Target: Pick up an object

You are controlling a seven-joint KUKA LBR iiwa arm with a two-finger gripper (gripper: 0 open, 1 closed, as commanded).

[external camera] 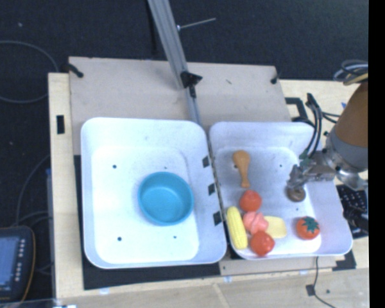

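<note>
The gripper (297, 190), its state impossible to tell, hangs above the right bin (256, 136), strawberry (307, 228) just below-right.

1. Two bins sat side by side on the tabletop (141, 85): the left bin (99, 140) and the right bin (269, 136), their inner edges touching.
2. A bowl (165, 198) lay in the left bin, toward its near right part.
3. In the right bin, a toy drumstick (242, 166) lay at the far left, with a toy tomato (250, 201) just before it.
4. A toy corn cob (237, 228) lay along the near left wall.
5. A toy strawberry (308, 228) sat near right.
6. The pincer (296, 190) hung over the bin's right part.
</note>
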